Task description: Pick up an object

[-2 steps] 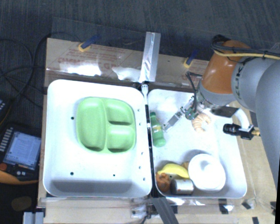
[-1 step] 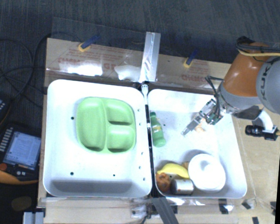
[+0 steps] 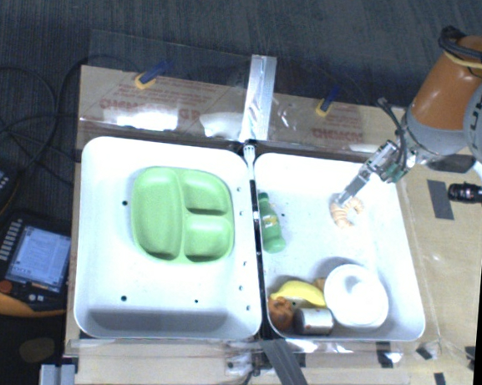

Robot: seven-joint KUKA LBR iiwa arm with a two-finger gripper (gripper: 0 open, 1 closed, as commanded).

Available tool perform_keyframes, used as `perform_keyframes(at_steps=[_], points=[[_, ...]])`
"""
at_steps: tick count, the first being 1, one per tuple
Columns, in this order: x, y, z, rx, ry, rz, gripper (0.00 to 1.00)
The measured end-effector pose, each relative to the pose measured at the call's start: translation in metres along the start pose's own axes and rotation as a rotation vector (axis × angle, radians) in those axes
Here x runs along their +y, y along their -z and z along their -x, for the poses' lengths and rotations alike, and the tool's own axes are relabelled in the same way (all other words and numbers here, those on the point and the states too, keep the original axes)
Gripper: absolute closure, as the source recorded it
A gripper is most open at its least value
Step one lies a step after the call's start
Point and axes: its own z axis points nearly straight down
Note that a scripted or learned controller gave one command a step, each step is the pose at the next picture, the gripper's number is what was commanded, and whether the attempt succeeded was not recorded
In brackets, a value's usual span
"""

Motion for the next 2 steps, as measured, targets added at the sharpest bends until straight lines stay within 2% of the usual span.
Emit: perform_keyframes(at_steps=[1,2], points=[[-0.023,0.002,0.019,0.001,-0.169,0.0,0.0],[-0.014,-0.079,0.01,0.003,-0.343,0.0,0.0]])
